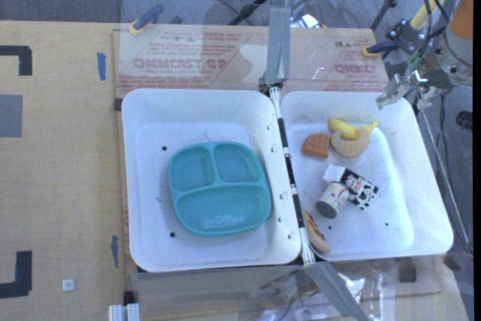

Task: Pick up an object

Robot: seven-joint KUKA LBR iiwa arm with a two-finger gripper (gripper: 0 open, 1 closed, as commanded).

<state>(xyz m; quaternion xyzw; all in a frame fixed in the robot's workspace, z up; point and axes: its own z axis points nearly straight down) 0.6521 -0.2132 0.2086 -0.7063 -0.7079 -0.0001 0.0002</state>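
Observation:
The right bin holds several small objects. A yellow banana lies on a round tan biscuit, with a brown waffle piece just left of them. Lower down, a small white cup lies on its side against a black-and-white spotted toy. A tan and orange food piece rests at the bin's front left corner. My gripper hangs above the bin's far right corner, fingers apart, with nothing between them, well clear of all the objects.
A teal divided plate lies in the left bin. A raised divider separates the two bins. Cables and a clear panel sit behind the bins.

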